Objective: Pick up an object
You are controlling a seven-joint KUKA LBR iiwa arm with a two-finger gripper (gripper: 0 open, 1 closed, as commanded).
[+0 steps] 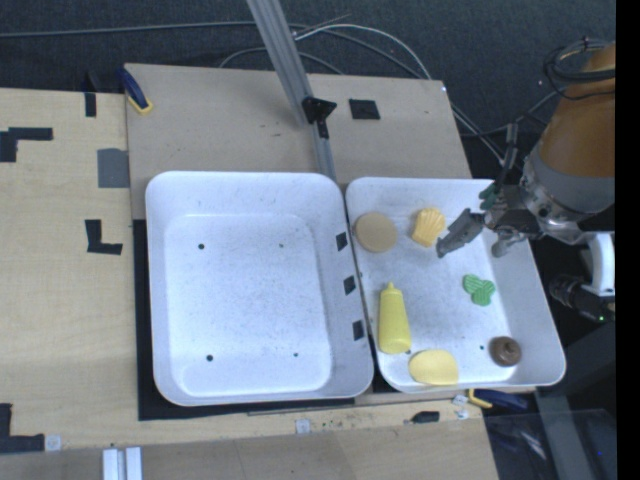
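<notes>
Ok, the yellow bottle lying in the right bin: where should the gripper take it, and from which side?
Probably across the body of the yellow bottle, coming straight down. It lies flat, cap pointing to the far side, with bare floor of the right bin on its right for a finger.

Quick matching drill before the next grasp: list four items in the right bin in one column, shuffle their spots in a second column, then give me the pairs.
Items:
1. yellow bottle
2. tan disc
3. green piece
4. brown round piece

Spots in the right bin:
A. near corner on the arm's side
B. far corner next to the left bin
C. along the wall shared with the left bin, lying lengthwise
D. near the arm-side wall, about midway, just nearer the camera than the gripper

Pairs: 1-C, 2-B, 3-D, 4-A
</notes>
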